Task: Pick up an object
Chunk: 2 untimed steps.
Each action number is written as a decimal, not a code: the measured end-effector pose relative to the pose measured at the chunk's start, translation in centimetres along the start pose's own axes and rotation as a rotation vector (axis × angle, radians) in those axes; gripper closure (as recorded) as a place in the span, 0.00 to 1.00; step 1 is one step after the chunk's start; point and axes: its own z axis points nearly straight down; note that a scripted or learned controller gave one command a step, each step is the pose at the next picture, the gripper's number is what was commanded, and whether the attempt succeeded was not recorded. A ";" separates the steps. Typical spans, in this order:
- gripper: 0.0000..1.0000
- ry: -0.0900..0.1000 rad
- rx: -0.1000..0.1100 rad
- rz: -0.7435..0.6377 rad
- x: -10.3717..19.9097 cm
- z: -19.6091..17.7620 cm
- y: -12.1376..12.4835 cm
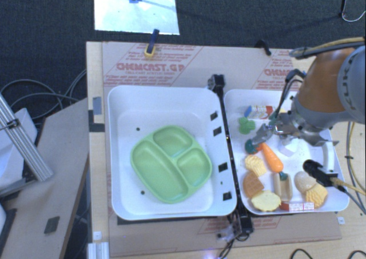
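While pincer (264, 135) hangs low in right bin (334, 203) beside carrot (272, 158), nothing seen lifted; finger state cannot be told; grasp judged pending.

The right-hand shallow white bin (337, 203) holds a scatter of small toy foods. An orange plastic carrot (271, 157) lies tilted near the bin's middle, its upper end just beside a dark teal rounded piece (250, 146). Above them sit a small green leafy piece (246, 124) and a little white packet with red and blue print (260, 111). Lower down lie a pale yellow ridged piece (255, 164), a brown bread-like piece (252, 184), a yellow round slice (266, 200), a tan stick-shaped piece (281, 186), a beige egg-shaped piece (303, 181) and a yellow ridged piece (316, 195) near the bin's lower right corner
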 end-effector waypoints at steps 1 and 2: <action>0.00 0.000 -0.002 0.000 -0.7 4.5 0.2; 0.00 -0.001 -0.004 -0.001 -0.6 6.2 0.3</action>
